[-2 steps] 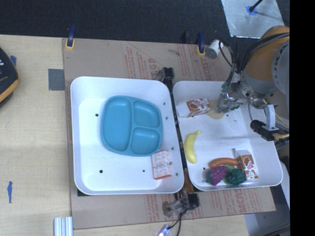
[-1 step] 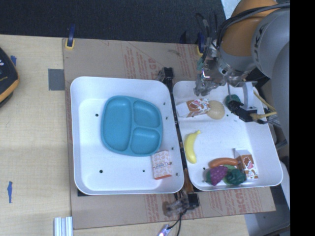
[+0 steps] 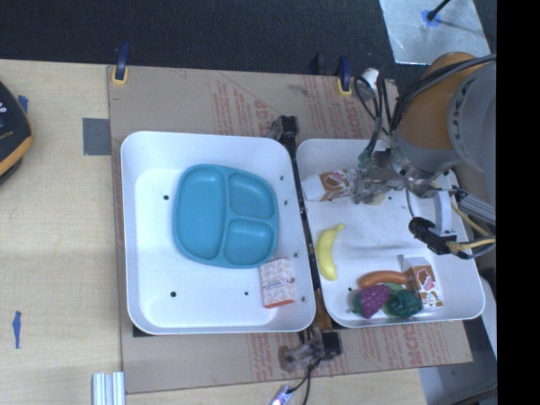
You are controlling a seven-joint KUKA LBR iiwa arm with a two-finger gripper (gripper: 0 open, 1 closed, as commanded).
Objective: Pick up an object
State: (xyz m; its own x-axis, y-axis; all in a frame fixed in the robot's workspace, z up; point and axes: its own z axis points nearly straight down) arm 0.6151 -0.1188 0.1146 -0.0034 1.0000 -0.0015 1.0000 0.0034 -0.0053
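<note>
The right bin (image 3: 472,306) holds a yellow banana (image 3: 327,251) near its left wall. Along its front lie an orange sausage (image 3: 384,278), purple grapes (image 3: 374,299), a green toy (image 3: 403,305) and a small printed carton (image 3: 426,285). A red and white packet (image 3: 334,184) lies at the bin's back left. My gripper (image 3: 371,186) hangs low over the back of this bin, right beside the packet's right edge. Cables and the wrist hide its tip.
The left bin (image 3: 143,302) carries a blue divided plate (image 3: 226,214) and a small pink and white carton (image 3: 277,282) at its front right. The arm's grey body (image 3: 447,125) covers the right bin's back right corner. Clamps sit between the bins.
</note>
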